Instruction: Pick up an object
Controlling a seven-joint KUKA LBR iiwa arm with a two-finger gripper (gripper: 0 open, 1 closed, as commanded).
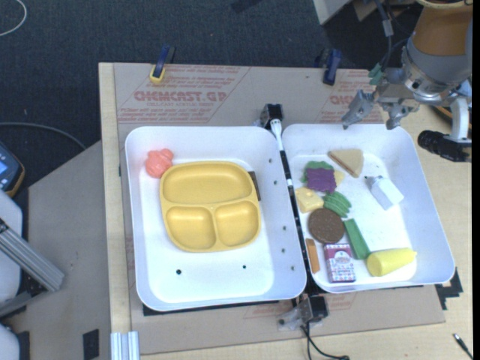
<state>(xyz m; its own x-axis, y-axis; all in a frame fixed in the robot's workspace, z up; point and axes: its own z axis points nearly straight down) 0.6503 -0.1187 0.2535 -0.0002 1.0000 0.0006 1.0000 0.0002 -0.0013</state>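
Right, the gripper [373,111] hangs above the far rim of the right bin [427,201], its two fingers spread apart with nothing between them, one finger [355,113] pointing down to the left and the other near the bin's far edge. The arm [442,28] comes in from the upper right, orange band showing above the grey wrist. Down in the right bin the objects sit in a loose cluster: a tan sandwich wedge [347,160] nearest the gripper, a purple grape bunch [321,177] just left of it, a yellow cheese piece [308,199] below that, and a green pepper [337,202] touching a brown cookie [326,225]. A grey-white block [385,193] lies apart on the right side. Toward the near edge there's a green stick [355,238], a yellow corn cob [390,261], a small red box [339,263] and an orange carrot stick [313,254] against the left wall. Over in the left bin [142,223], a yellow divided tray [210,205] takes the middle, with a pink toy [158,162] just beside its far-left corner. Both bins rest on a brown board [225,92] held by clamps [160,64] at the far edge.
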